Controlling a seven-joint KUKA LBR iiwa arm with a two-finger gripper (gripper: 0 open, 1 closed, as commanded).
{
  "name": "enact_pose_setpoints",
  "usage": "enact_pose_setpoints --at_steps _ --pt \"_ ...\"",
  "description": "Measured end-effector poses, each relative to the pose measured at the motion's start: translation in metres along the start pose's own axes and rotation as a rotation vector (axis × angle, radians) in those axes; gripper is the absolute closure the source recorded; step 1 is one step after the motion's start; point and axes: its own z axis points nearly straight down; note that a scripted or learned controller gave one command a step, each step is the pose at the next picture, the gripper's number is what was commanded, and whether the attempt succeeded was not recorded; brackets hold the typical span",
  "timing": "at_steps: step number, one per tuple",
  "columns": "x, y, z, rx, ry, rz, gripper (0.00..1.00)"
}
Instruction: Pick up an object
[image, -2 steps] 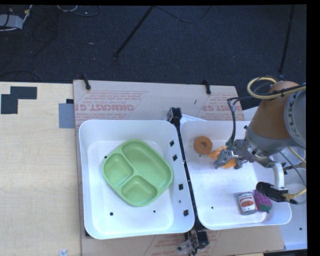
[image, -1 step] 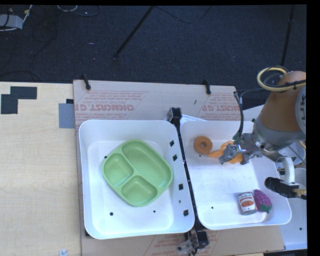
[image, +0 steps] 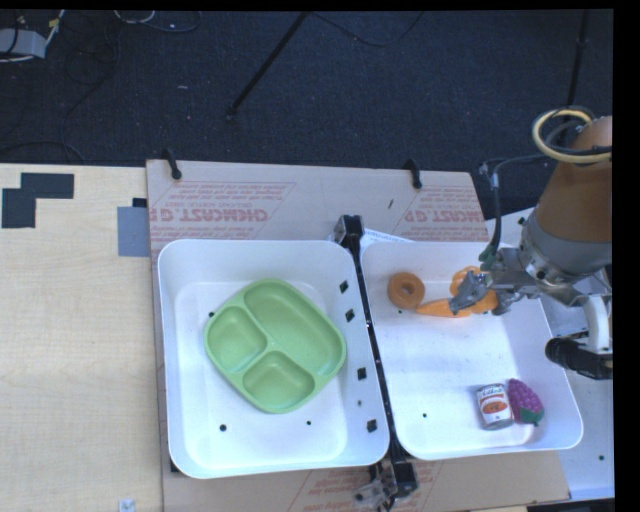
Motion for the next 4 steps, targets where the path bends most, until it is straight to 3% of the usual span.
enact_pose_setpoints --at_steps 3,4 --pt "0.156 0.032 -0.006 0.004 0.002 -0.004 1.00" --pt "0.213 0.032 -0.011 0.004 0.001 -0.003 1.00"
